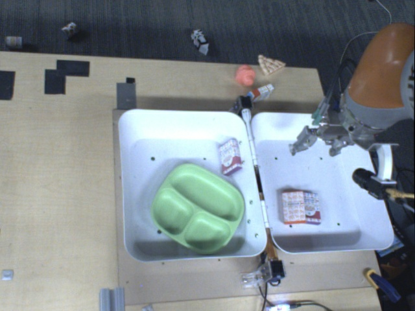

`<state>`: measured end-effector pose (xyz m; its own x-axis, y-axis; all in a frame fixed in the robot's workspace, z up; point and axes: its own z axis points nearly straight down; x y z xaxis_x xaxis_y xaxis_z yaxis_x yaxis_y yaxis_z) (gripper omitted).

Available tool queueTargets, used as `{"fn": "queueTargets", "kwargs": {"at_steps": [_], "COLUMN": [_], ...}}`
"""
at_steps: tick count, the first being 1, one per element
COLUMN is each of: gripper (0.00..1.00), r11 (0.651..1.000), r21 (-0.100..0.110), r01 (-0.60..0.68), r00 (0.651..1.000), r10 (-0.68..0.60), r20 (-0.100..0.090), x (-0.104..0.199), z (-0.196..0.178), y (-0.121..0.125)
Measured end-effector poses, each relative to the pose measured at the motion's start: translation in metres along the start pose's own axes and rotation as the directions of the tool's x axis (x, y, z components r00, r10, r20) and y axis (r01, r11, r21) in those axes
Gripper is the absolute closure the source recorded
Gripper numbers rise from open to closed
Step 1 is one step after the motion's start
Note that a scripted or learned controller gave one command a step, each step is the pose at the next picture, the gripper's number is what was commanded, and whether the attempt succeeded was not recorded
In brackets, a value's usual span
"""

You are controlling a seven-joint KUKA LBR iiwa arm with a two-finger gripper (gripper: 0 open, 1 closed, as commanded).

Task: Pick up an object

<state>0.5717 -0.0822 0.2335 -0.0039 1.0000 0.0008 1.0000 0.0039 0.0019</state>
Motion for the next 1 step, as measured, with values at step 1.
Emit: {"fn": "queueTargets", "kwargs": {"at_steps": [1], "gripper": [0.00], "r11": [1.000], "r21": [0.002], "r01": [-0.002], "r00": [1.000], "r10": [0.002], "r20": [0.001], "x": [-0.0243], "z": [0.0898], "y": [-0.0534]}}
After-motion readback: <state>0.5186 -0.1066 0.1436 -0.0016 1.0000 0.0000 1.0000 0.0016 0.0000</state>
